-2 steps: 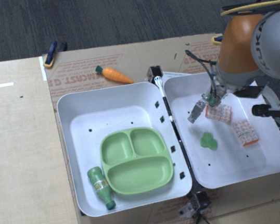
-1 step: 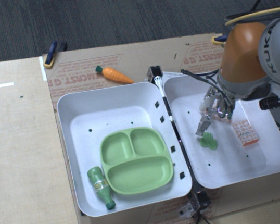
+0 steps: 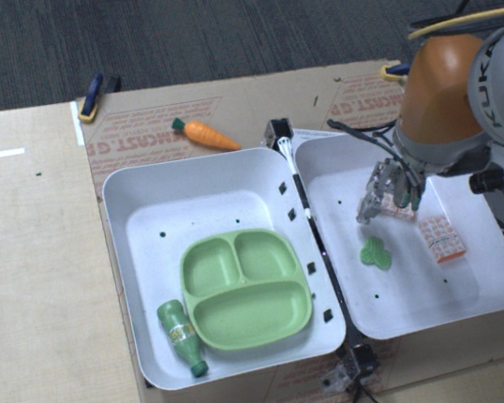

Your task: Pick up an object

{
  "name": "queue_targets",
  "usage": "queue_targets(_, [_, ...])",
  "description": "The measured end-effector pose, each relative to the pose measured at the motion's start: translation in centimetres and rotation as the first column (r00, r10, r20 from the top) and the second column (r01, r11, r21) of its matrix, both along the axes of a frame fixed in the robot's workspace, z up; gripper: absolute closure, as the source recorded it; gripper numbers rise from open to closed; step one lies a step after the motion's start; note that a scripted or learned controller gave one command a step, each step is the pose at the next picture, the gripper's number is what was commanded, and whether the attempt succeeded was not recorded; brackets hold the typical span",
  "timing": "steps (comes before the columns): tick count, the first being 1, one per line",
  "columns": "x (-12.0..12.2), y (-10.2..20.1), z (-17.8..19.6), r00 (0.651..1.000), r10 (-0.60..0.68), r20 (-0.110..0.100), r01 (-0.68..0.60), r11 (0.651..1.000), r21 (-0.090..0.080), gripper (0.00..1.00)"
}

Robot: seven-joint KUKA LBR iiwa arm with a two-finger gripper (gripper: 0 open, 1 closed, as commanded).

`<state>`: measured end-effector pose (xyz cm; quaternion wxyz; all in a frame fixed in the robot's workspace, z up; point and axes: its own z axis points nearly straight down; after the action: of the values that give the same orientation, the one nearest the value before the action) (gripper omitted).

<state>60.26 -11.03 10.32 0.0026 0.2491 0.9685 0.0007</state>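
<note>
My gripper point(image 3: 387, 200) hangs over the middle of the right bin point(image 3: 494, 295), reaching in from the right under the orange wrist band. A small green leafy toy point(image 3: 375, 254) lies on the bin floor just below and left of the gripper. A white and red box point(image 3: 441, 238) lies flat to the gripper's lower right. Something pale with a pinkish edge shows at the fingertips, but I cannot make out what it is or whether it is held.
The left bin point(image 3: 131, 215) holds a green divided plate point(image 3: 245, 288) and a green bottle point(image 3: 181, 337) lying beside it. A toy carrot point(image 3: 206, 135) rests on the cardboard behind the bins. A black clamp point(image 3: 278, 132) sits at the bins' shared wall.
</note>
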Motion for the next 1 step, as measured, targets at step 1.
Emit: queue_targets(1, [1.94, 4.35, 8.91, 0.812, -0.584, -0.003, 0.584, 0.812, 0.0, 1.0])
